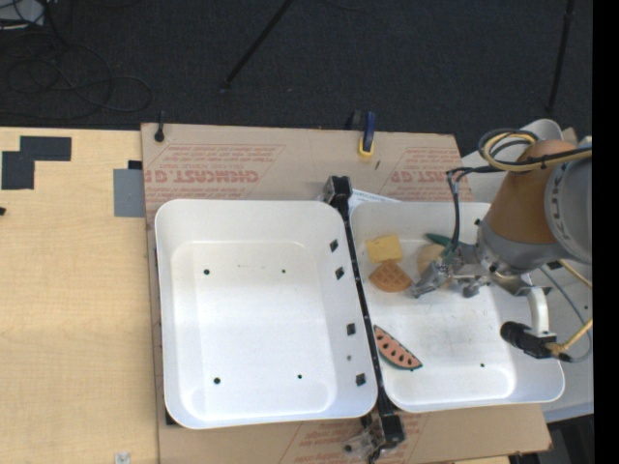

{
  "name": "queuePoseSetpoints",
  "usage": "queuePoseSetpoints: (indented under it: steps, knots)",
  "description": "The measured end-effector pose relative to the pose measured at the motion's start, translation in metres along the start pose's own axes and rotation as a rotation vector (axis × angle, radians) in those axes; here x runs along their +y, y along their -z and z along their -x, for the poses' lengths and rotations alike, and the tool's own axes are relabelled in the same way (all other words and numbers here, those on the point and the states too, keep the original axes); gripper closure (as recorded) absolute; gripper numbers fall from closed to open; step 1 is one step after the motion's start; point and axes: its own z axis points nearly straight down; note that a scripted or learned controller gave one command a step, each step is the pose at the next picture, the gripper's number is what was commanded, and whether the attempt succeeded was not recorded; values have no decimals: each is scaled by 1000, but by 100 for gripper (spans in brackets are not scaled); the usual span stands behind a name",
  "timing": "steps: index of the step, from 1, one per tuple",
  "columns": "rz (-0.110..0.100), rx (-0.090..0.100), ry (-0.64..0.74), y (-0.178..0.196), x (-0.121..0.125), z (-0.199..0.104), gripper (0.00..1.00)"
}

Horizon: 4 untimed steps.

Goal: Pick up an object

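Observation:
In the right bin (464, 380) lie a yellow cheese-like block (384, 248), a round brown cookie-like piece (391, 277), a tan piece (429, 256) and a watermelon slice (397, 349) near the bin's left wall. My gripper (427, 283) reaches in from the right, low over the bin, just right of the brown piece and below the tan one. Nothing shows between its fingers.
The left bin (251, 317) stands beside the right one, with a black divider rail (353, 298) between them. Both rest on cardboard (242, 167) held by a clamp (367, 135) at the back. Cables (542, 341) hang by the arm on the right.

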Motion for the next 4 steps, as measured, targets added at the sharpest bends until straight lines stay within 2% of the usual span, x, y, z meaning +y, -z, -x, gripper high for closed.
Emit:
queuePoseSetpoints:
  steps: [1,2,3,4]
  knots:
    - [3,2,6,1,48,-40,0]
    - [0,2,2,1,62,-20,0]
    - [0,1,3,1,62,-19,0]
    - [-1,1,6,11,62,-20,100]
